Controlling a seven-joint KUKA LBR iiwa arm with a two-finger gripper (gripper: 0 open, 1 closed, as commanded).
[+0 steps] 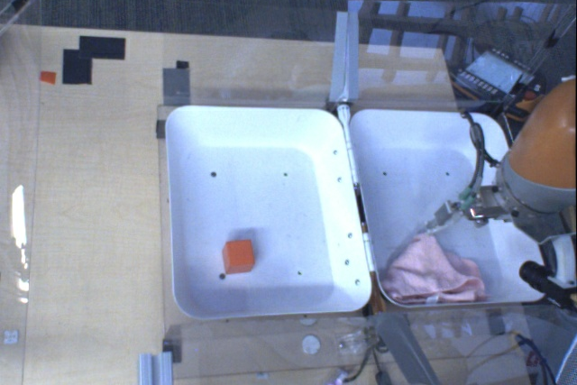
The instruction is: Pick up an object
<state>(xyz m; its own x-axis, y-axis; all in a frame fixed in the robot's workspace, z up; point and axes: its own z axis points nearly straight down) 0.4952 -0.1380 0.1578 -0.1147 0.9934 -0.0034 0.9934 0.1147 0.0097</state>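
Observation:
A crumpled pink cloth (433,275) lies at the front of the right bin (406,149), against its near wall. My gripper (449,215) hangs just above the cloth's upper edge, reaching in from the right under the arm's orange band (545,149). Whether it touches the cloth I cannot tell. An orange cube (239,256) sits in the left bin (252,140), toward its front left, far from the gripper.
A raised divider (353,194) runs between the two bins. Black and orange markers (86,59) lie on the wooden bench at the far left. Cables and a metal frame (487,68) crowd the back right behind the right bin.

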